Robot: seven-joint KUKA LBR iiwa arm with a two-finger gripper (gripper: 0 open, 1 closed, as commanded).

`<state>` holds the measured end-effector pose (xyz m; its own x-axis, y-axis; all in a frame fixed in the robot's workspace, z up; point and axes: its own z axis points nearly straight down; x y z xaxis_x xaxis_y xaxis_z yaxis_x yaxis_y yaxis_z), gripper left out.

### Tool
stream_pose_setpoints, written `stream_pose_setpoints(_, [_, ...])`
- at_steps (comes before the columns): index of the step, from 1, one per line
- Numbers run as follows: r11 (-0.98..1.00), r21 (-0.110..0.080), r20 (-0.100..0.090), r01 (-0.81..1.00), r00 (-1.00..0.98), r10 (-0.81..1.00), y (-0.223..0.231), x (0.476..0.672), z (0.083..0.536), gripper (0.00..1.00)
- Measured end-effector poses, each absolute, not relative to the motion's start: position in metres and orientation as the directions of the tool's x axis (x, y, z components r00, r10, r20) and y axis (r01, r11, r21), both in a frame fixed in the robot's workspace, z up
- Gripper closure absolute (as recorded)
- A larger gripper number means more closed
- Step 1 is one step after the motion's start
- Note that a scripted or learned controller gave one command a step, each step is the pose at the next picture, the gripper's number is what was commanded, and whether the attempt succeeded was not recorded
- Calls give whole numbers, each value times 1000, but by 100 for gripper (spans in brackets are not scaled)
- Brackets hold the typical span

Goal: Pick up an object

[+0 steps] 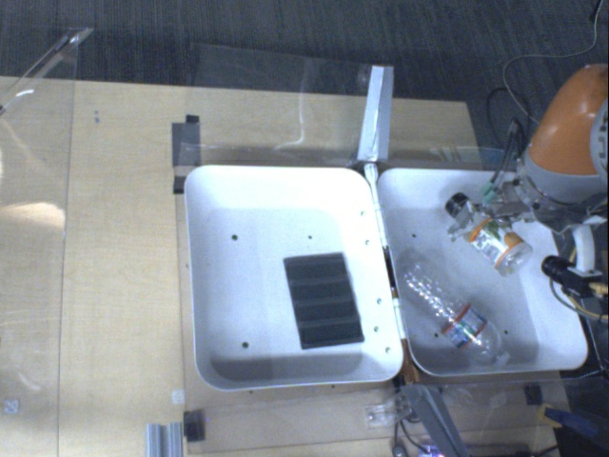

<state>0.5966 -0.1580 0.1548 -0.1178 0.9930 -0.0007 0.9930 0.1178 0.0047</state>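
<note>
My gripper (479, 215) hangs low over the upper part of the right bin (419, 193), reaching in from the right below the orange band of the arm (569, 131). Directly under and touching it lies a small white bottle with an orange cap (501, 247), tilted toward the lower right. A clear crumpled plastic bottle with a coloured label (447, 314) lies diagonally in the same bin, nearer the front. A black ribbed rectangular block (323, 299) rests flat in the left bin (219, 255).
The two bins meet at a shared rim (384, 265) with a metal post (374, 122) behind it. Cables (574, 279) hang beside the right bin's right wall. A clear plastic sheet stands along the back and left of the bench.
</note>
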Motion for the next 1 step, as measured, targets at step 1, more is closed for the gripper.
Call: stream_pose_setpoints(1, [184,7,-2,983,-184,983,-133,640,245,100])
